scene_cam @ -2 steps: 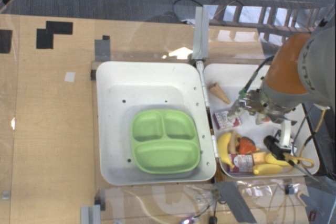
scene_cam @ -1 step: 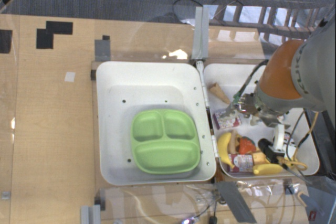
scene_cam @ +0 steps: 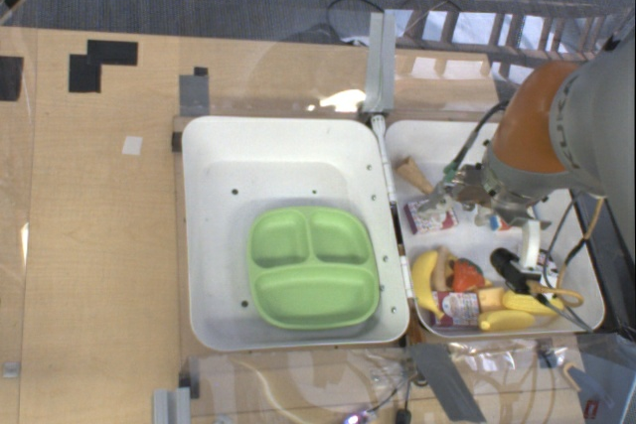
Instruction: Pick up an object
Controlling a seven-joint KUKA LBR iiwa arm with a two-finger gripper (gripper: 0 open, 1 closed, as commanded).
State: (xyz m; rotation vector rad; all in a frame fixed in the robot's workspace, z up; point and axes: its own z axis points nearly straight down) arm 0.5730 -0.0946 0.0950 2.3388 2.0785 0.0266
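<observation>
Lower right of frame: a banana [scene_cam: 426,275], a red-labelled packet [scene_cam: 459,305] and another yellow piece [scene_cam: 512,315] crowd the bottom edge of the right bin [scene_cam: 399,146]. A green divided plate [scene_cam: 313,265] lies in the left bin [scene_cam: 204,213]. Higher up, a white pouch [scene_cam: 430,214] lies mid-bin with the gripper [scene_cam: 463,190] at its right end; contact and gripper opening cannot be told. Farthest, a wooden piece [scene_cam: 414,175] lies toward the right bin's upper left.
</observation>
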